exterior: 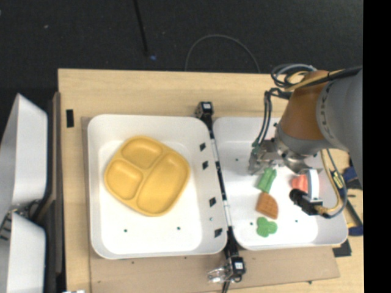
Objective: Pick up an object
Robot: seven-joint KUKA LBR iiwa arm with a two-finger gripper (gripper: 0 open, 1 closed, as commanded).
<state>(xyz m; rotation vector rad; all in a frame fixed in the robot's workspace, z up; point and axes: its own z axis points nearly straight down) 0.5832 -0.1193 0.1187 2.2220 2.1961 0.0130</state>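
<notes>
My gripper hangs low over the upper middle of the right bin, under the grey arm with its orange band. A green oblong block lies tilted just below the gripper, touching or nearly touching its tip. An orange-brown wedge rests below the block. Further down, near the bin's front, sits a green clover-shaped piece. A pink piece lies to the right, partly under the arm's cabling.
The left bin holds a yellow three-compartment plate. A divider with black clips runs between the bins. A white and black fitting with a cable hangs from the arm over the right bin's right side.
</notes>
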